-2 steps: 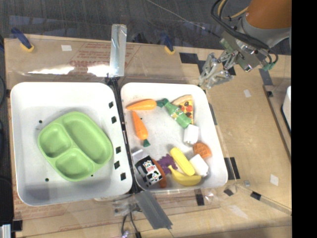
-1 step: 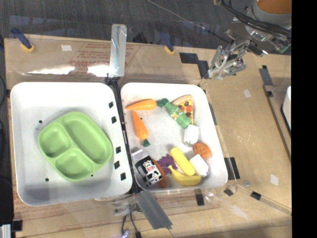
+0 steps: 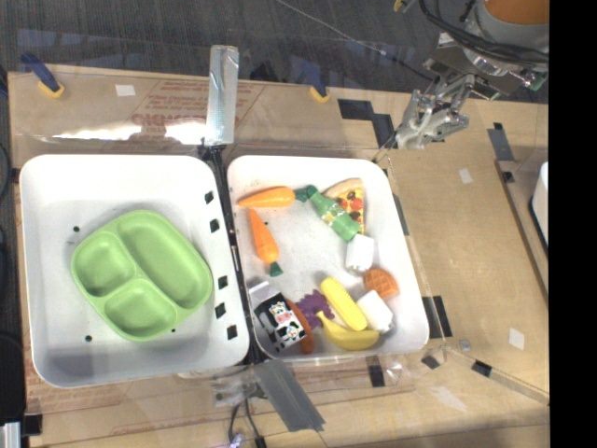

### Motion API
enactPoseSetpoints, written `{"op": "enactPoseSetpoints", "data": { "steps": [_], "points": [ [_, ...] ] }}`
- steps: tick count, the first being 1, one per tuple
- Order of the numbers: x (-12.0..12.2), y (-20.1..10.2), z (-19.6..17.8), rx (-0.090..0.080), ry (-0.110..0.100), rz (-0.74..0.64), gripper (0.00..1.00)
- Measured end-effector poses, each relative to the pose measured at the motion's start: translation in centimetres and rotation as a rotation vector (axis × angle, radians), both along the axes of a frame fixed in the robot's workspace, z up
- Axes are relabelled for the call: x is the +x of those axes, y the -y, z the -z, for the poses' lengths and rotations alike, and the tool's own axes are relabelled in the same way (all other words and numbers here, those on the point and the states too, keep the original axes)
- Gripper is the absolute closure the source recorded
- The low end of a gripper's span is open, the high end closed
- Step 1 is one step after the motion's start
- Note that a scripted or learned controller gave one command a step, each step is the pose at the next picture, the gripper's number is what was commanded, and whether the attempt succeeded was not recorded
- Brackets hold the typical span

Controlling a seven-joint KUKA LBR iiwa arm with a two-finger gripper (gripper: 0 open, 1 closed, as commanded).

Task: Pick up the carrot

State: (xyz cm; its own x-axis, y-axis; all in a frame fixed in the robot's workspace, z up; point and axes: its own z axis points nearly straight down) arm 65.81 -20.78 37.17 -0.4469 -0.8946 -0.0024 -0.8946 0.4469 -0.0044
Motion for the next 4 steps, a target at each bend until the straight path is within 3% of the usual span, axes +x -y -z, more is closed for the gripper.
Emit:
{"op": "enactPoseSetpoints", "data": {
  "steps": [1, 2, 3, 4],
  "points": [
    [-1.7, 0.0, 5.2, 0.002, -0.007, -0.339, 1.0],
    [-0.3, 0.0, 3.7, -0.003, -0.001, -0.614, 1.0],
    [-0.1, -0.6, 4.0, -0.003, -0.001, -0.783, 1.0],
    [-4.6, -0.7, 7.7, 0.002, -0.007, -0.927, 1.0]
  ]
}}
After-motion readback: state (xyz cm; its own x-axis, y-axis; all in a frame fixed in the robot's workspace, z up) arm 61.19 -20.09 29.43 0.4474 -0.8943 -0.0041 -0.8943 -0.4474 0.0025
